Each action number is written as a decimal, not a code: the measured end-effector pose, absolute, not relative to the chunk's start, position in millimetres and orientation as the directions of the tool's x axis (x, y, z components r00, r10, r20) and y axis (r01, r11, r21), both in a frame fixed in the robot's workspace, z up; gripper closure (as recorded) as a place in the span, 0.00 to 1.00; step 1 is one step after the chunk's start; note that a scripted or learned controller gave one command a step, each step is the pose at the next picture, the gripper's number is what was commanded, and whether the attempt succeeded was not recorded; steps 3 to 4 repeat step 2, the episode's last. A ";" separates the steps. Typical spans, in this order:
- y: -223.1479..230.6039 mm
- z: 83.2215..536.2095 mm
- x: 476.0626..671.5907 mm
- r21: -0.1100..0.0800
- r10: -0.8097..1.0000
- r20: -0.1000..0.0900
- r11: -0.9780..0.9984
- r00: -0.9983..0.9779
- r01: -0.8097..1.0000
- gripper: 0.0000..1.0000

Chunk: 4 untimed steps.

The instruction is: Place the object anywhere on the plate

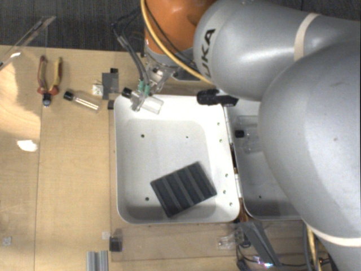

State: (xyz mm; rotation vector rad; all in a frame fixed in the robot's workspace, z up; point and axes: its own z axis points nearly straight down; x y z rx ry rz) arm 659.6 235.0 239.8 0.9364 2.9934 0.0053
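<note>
1 arm, 1 pincer (142,97), sitting at the top-left corner of the left bin (127,208), right over the rim. Something small and clear with a green bit sits at the tip there; too blurred to say if it's pinched or just part of the tool. Can't tell if the pincer is spread or pressed together.

Dark ribbed slab (183,188) lies flat on the bin floor, lower middle, well apart from the pincer. It's the only loose item in that bin; judging by the task line it could be the plate or the object, can't settle which from here. Its long axis runs diagonal, lower-left to upper-right. From the pincer it lies down the frame and a bit right.

Right bin (252,168) mostly covered by the arm's bulk; contents not readable.

Off to the left on the worktop (67,168): red-handled pliers (49,79), a small clear vial (82,100), a dark bracket (110,83).

Judgement: next move turns on crossing the bin diagonally toward the slab.
</note>
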 end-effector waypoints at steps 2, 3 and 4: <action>236.7 263.5 661.1 0.015 0.568 -0.010 0.823 -0.823 0.568 1.00; 236.7 263.5 661.1 0.015 0.568 -0.010 0.823 -0.823 0.568 1.00; 236.7 263.5 661.1 0.015 0.568 -0.010 0.823 -0.823 0.568 1.00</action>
